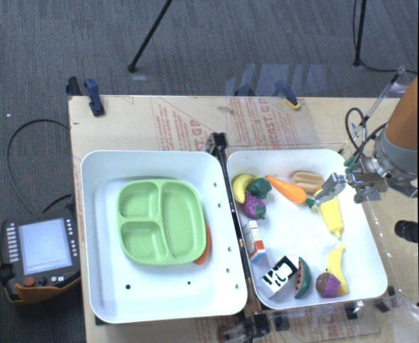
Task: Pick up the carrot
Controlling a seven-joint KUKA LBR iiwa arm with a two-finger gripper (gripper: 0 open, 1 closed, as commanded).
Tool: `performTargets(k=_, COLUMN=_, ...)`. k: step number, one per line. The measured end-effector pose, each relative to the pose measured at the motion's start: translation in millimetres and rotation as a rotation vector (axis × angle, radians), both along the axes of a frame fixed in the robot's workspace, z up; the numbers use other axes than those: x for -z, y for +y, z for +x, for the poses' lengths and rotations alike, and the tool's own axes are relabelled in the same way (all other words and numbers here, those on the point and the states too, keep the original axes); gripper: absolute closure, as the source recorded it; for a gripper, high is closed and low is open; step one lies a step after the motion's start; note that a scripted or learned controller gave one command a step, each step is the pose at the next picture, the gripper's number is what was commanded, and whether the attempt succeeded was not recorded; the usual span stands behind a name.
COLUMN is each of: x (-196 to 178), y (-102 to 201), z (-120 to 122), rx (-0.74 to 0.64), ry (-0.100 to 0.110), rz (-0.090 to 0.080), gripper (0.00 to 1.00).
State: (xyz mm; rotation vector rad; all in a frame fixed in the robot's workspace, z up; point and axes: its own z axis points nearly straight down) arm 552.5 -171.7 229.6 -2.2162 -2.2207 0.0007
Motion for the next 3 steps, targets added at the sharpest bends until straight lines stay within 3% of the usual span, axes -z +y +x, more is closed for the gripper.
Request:
performTargets(k=1, x=112, y=-24, z=61, rx=-0.019, ry=-0.008, rz=-0.008, gripper=0.00)
performTargets(k=2, x=144, y=69, z=48, rx=0.234, ry=0.004, rz=0.000, gripper=0.00)
performTargets(k=3, x=135, y=70, z=48, rx=0.234, ry=0.010, rz=0.003, gripper=1.00)
